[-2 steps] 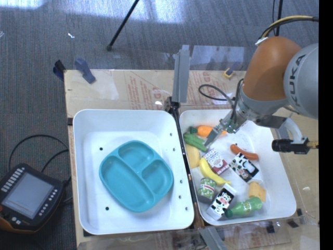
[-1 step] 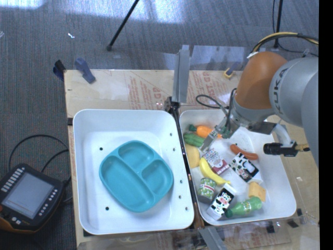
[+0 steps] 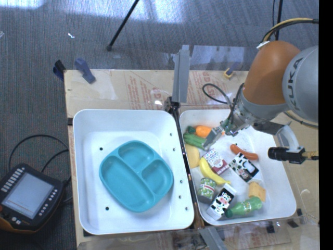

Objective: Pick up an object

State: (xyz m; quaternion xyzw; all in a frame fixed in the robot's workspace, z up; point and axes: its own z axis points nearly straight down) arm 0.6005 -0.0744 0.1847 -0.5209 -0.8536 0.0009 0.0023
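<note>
Reaching in from the right, the arm [image 3: 281, 77] has its tool [image 3: 214, 136] low over the right bin's [image 3: 283, 191] upper left corner, its fingers slightly apart with nothing between them. Their tips sit just beside a green vegetable [image 3: 194, 139] and an orange carrot [image 3: 203, 130]. Farther out lie a banana [image 3: 210, 171], a red sausage [image 3: 243, 151], small cartons and a green bottle [image 3: 243, 207]. On the desk [image 3: 125, 90], the left bin [image 3: 88, 124] carries a blue divided plate [image 3: 136, 175].

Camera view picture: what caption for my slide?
Robot end effector reaching into the right bin of toy food, blue plate in the left bin.
</note>
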